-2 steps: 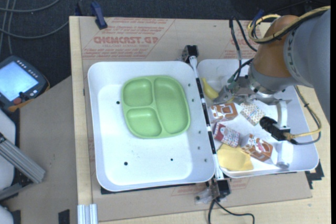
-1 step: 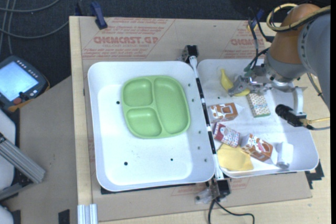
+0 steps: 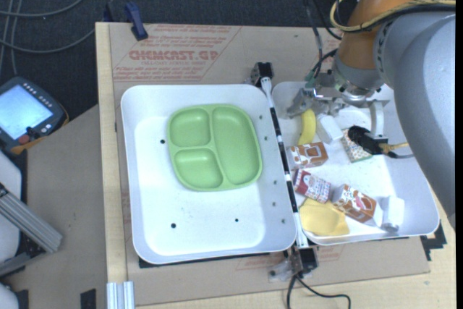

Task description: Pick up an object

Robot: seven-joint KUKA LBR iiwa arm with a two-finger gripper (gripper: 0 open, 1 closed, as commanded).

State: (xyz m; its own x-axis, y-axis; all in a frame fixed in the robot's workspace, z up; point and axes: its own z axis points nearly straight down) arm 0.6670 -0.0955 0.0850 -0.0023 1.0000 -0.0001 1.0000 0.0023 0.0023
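Camera view: on the table [image 3: 181,54], the left bin [image 3: 145,228] holds a green divided tray [image 3: 215,147] lying flat near its middle, toward 12 o'clock. A black clip [image 3: 262,72] sits at the 12 o'clock end of the seam between the bins. The right bin [image 3: 412,217] holds the loose things: a yellow banana [image 3: 308,127] at about 11 o'clock, just below it a red-and-white packet [image 3: 309,153], then a second red packet [image 3: 312,186] and a yellow wedge-shaped piece [image 3: 323,219] at 7 o'clock. A third red packet [image 3: 356,202] lies toward 5 o'clock, a small white block [image 3: 395,210] beside it. The end effector [image 3: 338,99] hangs over the bin's 12 o'clock part, just beside the banana; whether it is open or closed I cannot tell, and nothing is seen in it. The grey arm [image 3: 423,76] enters from 3 o'clock.
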